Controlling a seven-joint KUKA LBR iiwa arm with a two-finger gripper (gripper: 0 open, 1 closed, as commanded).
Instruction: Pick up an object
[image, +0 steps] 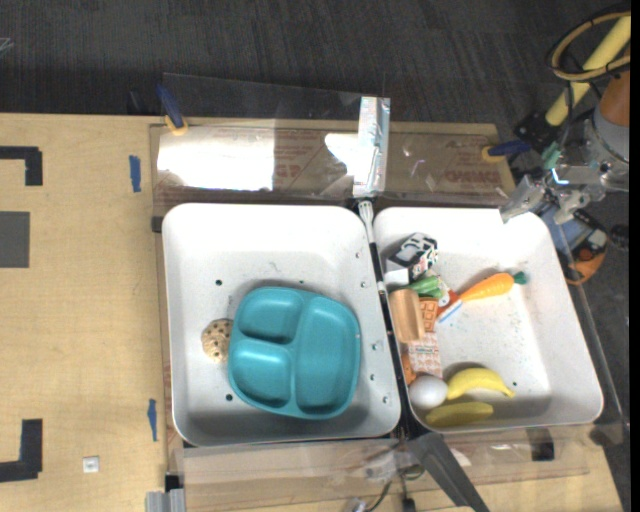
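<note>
Fingers' state cannot be told; the gripper hovers over the right bin's far right corner. The carrot lies below and left of it, apart, inside that bin.

Dark grey carpet floor up top. Pale wooden worktop, black corner marks, blue tape tabs. Clear plastic sheet behind, catching bright glare.

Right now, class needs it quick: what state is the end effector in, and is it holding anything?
End effector: at the right bin's top-right corner; open or closed cannot be told, and nothing is seen held in it.
</note>
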